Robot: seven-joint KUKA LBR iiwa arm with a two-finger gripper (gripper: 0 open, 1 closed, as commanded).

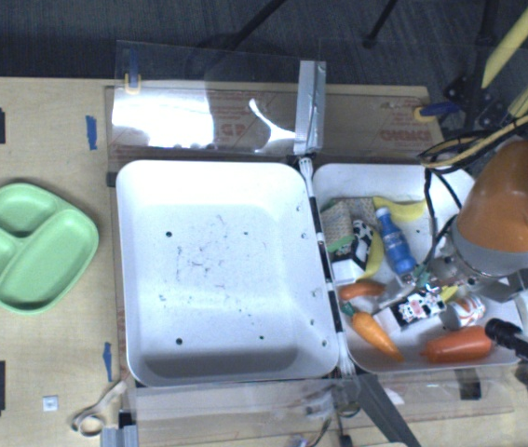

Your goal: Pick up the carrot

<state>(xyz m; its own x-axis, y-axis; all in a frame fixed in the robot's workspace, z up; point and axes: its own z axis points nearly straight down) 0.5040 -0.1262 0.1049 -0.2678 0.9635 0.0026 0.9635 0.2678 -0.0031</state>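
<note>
Counting: two bins (212, 180) | one carrot (375, 333) | hand (424, 298) grip unclear

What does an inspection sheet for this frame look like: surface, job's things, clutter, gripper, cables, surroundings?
Surface: wooden bench bearing left bin and right bin, side by side.
Job's things: carrot lying in the right bin near its front left corner, untouched.
Clutter: blue bottle, banana, red vegetable and small toys share the right bin.
Gripper: gripper low over the right bin's pile; jaws unclear.
Cables: black cables run by the arm.
Surroundings: green divided plate left of the bins.
</note>
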